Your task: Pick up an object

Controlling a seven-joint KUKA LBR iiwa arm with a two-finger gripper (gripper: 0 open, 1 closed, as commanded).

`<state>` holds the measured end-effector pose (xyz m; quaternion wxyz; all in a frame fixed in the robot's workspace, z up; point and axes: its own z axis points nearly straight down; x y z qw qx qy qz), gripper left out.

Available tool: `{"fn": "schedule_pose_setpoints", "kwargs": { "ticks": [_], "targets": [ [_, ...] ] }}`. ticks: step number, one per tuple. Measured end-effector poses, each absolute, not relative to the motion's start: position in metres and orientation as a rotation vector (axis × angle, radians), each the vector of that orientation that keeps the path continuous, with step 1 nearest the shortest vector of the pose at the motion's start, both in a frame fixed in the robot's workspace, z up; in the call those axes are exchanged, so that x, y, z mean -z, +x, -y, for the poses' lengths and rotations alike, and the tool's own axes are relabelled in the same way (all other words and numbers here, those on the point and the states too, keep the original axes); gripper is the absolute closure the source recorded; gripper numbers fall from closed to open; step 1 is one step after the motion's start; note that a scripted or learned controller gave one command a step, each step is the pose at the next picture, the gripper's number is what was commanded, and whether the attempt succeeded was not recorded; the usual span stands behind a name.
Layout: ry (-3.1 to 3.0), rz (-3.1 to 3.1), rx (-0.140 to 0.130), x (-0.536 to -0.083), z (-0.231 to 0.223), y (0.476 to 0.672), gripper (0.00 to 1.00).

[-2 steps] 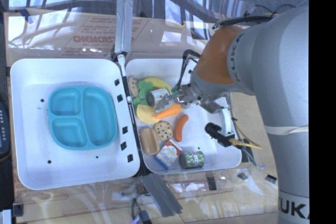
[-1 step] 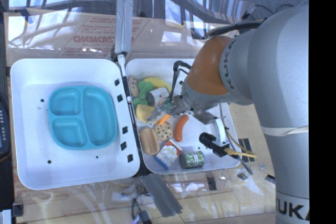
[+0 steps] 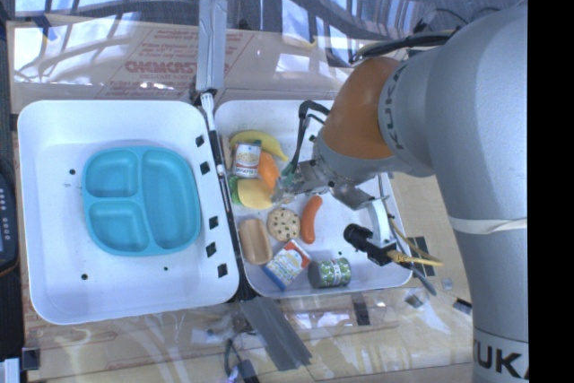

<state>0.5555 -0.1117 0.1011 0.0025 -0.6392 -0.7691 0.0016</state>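
1. The grey arm with its orange band reaches in from the right and sinks its two-finger gripper [image 3: 291,184] into the crowded part of the right white bin [image 3: 269,114]. My worry is that so many toys lie packed together there that a closing grasp could catch two at once, or nudge one aside and come away with none.

2. Just beside the gripper lie a yellow plastic banana [image 3: 254,140], a small tin can with a pale label [image 3: 247,159], an orange carrot-shaped piece [image 3: 268,169] and a yellow rounded lump [image 3: 255,194]. These touch or overlap one another, so a finger coming down on a rounded top would likely slip off it.

3. The red sausage-shaped toy [image 3: 310,219] and the round speckled cookie [image 3: 282,223] sit near the wrist. A careless lift could drag them along the floor of the bin.

4. The wrist housing hides the fingertips, so I cannot tell how far apart the fingers stand, nor whether anything sits between them. I cannot say which toy, if any, they touch.

5. Likeliest targets, judging by the gripper's place, are the carrot piece or the yellow lump, both in the upper left part of the right bin.

6. Further off in that bin lie a tan bun-shaped piece [image 3: 255,241], a small printed carton [image 3: 287,265] and a dark green can on its side [image 3: 330,273]. The left white bin [image 3: 36,193] holds a turquoise divided plate [image 3: 141,199], well apart from the action.
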Motion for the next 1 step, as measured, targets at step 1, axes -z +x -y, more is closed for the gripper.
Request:
{"fn": "schedule_pose_setpoints", "kwargs": {
  "ticks": [1],
  "targets": [
    [-2.005,2.413,-0.005,-0.1010,0.1115,0.5556,0.00]
  ]
}}
